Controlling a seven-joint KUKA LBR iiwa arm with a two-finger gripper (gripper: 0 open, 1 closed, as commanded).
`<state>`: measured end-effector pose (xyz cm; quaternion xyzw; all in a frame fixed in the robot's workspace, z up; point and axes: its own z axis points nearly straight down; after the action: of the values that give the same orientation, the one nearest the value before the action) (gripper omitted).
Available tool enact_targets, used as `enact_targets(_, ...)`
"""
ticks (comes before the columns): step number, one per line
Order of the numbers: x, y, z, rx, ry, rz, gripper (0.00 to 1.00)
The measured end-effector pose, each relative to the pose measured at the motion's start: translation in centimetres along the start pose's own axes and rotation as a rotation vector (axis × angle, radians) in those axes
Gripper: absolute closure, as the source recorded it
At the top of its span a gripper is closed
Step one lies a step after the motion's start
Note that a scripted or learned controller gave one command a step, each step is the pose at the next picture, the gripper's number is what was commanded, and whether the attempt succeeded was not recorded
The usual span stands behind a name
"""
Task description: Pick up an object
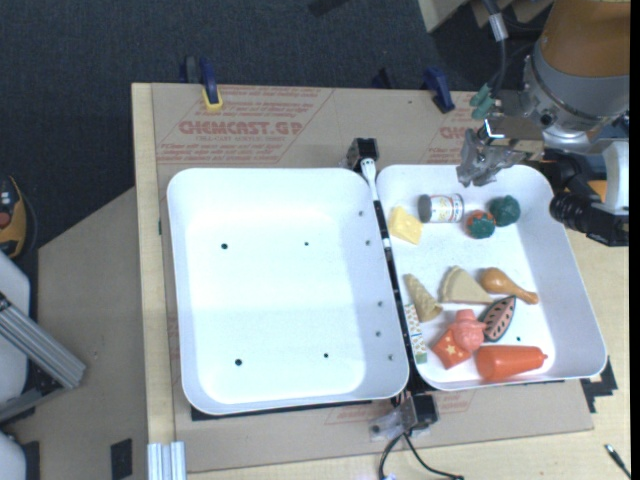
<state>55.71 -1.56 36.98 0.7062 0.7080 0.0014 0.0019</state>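
Observation:
My gripper (483, 168) hangs over the far edge of the right bin (570, 268), above and just behind a small grey-capped jar (441, 208) lying on its side. Nothing shows between its fingertips. To the jar's right sit two teal lumps (504, 209) with a small red piece (478, 218). A yellow wedge (406, 226) lies left of the jar. Nearer the front lie a tan cone (421, 296), a beige slice (461, 286), a chicken drumstick (506, 285), a dark oval piece (498, 318), a red star-marked block (456, 338) and an orange carrot (510, 361).
The left bin (200, 268) is white with a few black dots. A black clip (362, 153) sits where the bins meet at the back. Both bins rest on a cardboard sheet (260, 123) with clamps (210, 90) at the far edge.

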Motion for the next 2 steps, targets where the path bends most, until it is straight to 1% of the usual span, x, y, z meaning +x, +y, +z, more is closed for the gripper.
enact_targets(1,9.2,-1.9,4.6,0.011,0.003,-0.007,1.0)
enact_targets(2,15.0,-1.7,-9.8,-0.013,0.007,-0.006,1.0)
